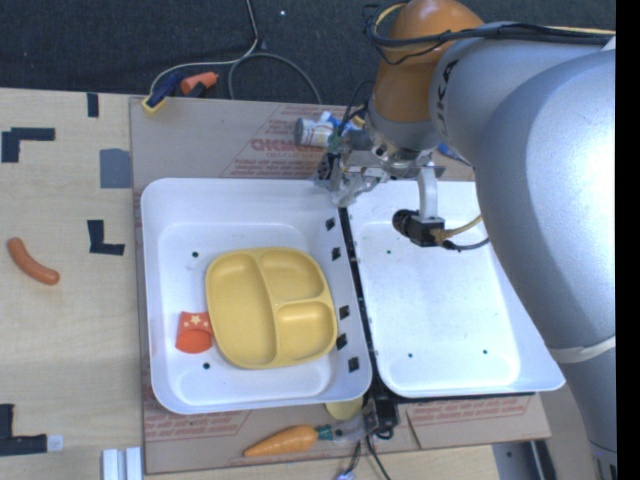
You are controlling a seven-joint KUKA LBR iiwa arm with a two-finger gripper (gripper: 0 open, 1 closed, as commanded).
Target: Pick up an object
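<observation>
A yellow divided plate (270, 306) lies in the left bin (165, 208). A small orange-red cup (194, 333) lies on its side against the plate's left edge. My gripper (345, 180) hangs at the far end of the divider between the two bins, above the left bin's far right corner and well away from the plate and the cup. I see nothing held in it. The orange band (420, 58) and grey arm rise behind it and cover the far right of the right bin (440, 318).
A toy carrot (282, 441) lies on the cardboard in front of the bins. A small sausage (33, 261) rests on the bench far left. A clamp with an orange handle (185, 85) and a cable sit behind the bins.
</observation>
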